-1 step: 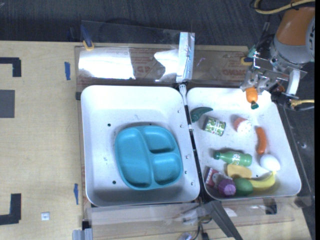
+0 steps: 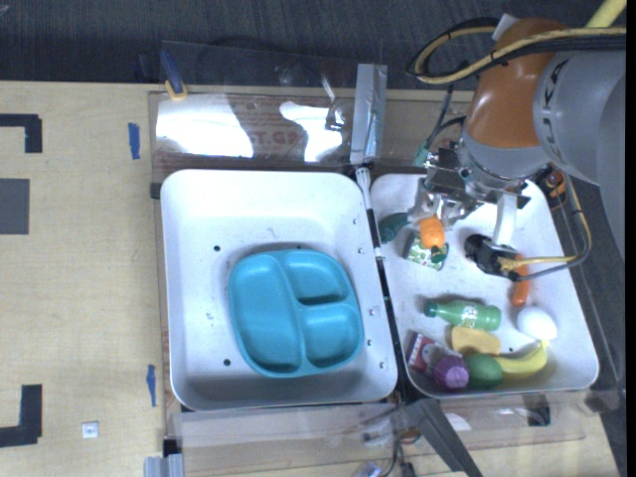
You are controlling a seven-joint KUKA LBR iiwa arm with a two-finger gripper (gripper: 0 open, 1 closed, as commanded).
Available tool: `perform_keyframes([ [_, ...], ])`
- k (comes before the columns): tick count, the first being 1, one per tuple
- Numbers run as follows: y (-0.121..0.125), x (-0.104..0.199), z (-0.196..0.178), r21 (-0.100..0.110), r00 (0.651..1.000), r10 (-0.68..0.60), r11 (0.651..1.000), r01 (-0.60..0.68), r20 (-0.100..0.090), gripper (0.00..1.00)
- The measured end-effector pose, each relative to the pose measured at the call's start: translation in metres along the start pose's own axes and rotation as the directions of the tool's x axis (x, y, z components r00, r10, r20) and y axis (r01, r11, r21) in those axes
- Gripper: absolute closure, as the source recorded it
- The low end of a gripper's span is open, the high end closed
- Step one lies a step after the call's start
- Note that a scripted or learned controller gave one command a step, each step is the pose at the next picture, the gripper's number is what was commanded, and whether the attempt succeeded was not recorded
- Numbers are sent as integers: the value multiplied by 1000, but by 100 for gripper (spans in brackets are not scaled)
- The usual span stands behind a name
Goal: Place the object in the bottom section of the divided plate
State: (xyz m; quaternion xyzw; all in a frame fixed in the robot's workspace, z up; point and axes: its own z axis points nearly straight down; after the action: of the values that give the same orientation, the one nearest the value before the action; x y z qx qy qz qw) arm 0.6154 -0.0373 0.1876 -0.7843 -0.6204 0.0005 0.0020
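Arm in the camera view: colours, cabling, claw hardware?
The arm has a grey shell with a glossy orange band above the wrist. Yellow and black cables loop over the band. The claw is a compact metallic block, with fine wires beside it.

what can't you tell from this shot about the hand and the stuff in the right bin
- Hand, camera view: the wrist above covers its fingers, so whether it grips the orange object cannot be told.
- Green item beside it: partly hidden by the hand, too small to identify.
- Pile around the banana and purple piece: items overlap, the lower ones partly hidden.
- Divided plate: glare-free, but section depth is unclear.
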Motion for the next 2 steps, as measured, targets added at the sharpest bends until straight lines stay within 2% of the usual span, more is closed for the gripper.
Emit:
perform_keyframes([
  [1, -19, 96, -4, -4, 993, -114, 993, 114, 0, 100],
  [2, -78, 141, 44, 2, 934, -356, 934, 356, 2, 100],
])
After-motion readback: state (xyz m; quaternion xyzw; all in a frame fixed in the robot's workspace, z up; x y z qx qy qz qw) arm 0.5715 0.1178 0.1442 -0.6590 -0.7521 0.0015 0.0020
